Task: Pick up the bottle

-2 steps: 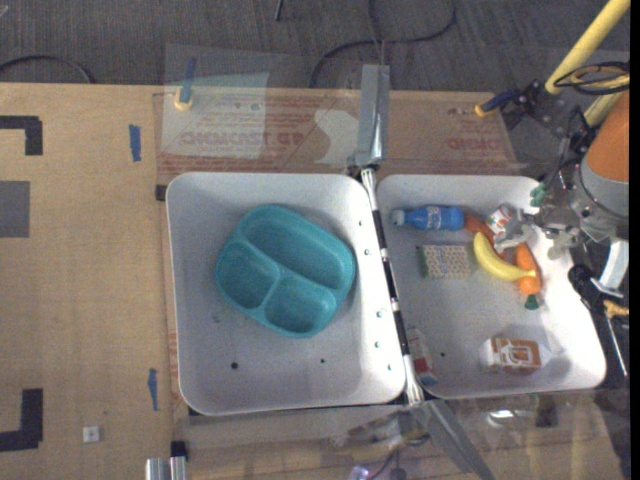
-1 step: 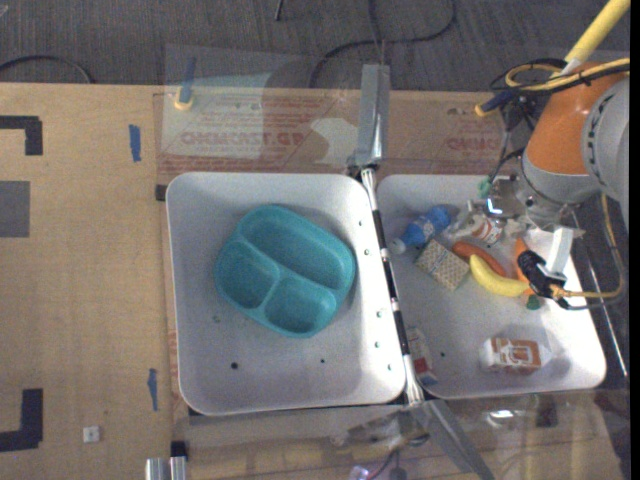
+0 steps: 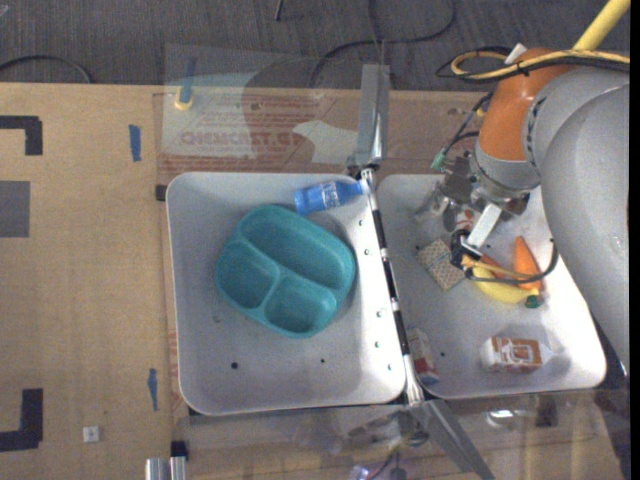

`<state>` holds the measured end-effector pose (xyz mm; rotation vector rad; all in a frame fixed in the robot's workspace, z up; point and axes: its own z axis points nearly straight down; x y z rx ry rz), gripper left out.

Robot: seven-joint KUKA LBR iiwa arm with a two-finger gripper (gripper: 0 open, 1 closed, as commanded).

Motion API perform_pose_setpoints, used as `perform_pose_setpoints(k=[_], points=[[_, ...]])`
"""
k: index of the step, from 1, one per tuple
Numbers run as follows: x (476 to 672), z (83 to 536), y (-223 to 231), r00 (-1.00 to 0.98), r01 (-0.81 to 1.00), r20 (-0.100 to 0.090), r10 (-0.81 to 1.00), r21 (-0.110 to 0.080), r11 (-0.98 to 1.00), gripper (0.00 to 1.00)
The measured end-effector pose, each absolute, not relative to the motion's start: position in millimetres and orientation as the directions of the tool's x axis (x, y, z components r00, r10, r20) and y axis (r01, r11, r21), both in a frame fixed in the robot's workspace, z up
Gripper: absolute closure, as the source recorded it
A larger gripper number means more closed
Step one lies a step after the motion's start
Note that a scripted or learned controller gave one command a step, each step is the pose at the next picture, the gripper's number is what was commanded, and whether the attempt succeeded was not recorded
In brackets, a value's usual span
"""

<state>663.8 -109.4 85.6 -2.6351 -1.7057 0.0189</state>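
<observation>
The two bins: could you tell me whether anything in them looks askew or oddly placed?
Yes. The bottle lies on its side, wedged in the left bin's top right corner against the divider. The teal divided plate sits skewed. The gripper is over the right bin, away from the bottle.

- You've got a teal divided plate [image 3: 286, 270] sitting mid left bin [image 3: 200, 368].
- In the right bin [image 3: 570, 368], your banana [image 3: 503, 286] lies touching a carrot [image 3: 527, 258].
- A small carton [image 3: 512, 353] rests nearer you.
- A tan sponge [image 3: 441, 263] sits left of the banana.
</observation>
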Motion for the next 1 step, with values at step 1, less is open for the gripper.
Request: perform_pose_setpoints(k=[1], points=[[660.0,94.2,-108.4,0.411,0.911,-0.015,0.912,-0.028,-0.411,1.0]])
